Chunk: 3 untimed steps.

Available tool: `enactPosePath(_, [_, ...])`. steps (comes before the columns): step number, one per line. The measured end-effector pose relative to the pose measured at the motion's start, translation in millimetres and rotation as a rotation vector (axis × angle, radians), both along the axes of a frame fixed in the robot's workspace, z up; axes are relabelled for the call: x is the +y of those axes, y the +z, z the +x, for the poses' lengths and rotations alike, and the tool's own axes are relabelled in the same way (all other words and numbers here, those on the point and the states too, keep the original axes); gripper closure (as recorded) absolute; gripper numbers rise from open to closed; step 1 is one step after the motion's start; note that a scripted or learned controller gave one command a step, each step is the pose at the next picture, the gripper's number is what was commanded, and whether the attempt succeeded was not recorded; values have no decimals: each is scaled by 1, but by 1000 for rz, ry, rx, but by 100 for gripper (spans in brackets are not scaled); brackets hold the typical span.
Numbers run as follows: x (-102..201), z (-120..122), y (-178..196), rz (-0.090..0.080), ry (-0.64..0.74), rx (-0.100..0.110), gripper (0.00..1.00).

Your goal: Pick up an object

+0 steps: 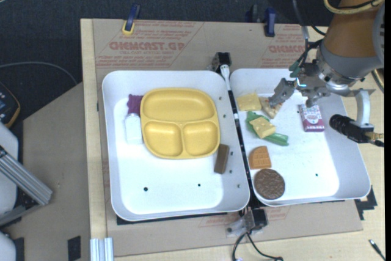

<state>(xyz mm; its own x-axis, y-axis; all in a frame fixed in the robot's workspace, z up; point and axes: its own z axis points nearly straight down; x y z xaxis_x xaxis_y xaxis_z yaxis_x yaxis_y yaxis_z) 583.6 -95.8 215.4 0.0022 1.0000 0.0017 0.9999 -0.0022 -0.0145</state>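
Observation:
My gripper (297,96) hangs over the far part of the right bin (342,174), its fingers spread with nothing between them. One finger (283,92) is just above a tan food piece (269,110). A red and white packet (312,118) lies just below the other finger. Further left in that bin are a pale yellow cheese slice (247,101), a yellow wedge (263,126) and a green pod (276,138). Toward the front lie an orange cracker (260,158) and a round brown cookie (269,184).
The left bin (165,195) holds a yellow divided plate (180,121), a purple item (134,103), a small white bottle (132,129) and a brown bar (222,158) by the dividing rim. Bare floor shows at the right bin's front right.

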Motion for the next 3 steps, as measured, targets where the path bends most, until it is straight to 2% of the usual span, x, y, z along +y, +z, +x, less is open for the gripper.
enactPosePath(1, [0, 3, 8, -1, 2, -14, 0])
enactPosePath(3, [-2, -10, -111, 0, 1, -6, 0])
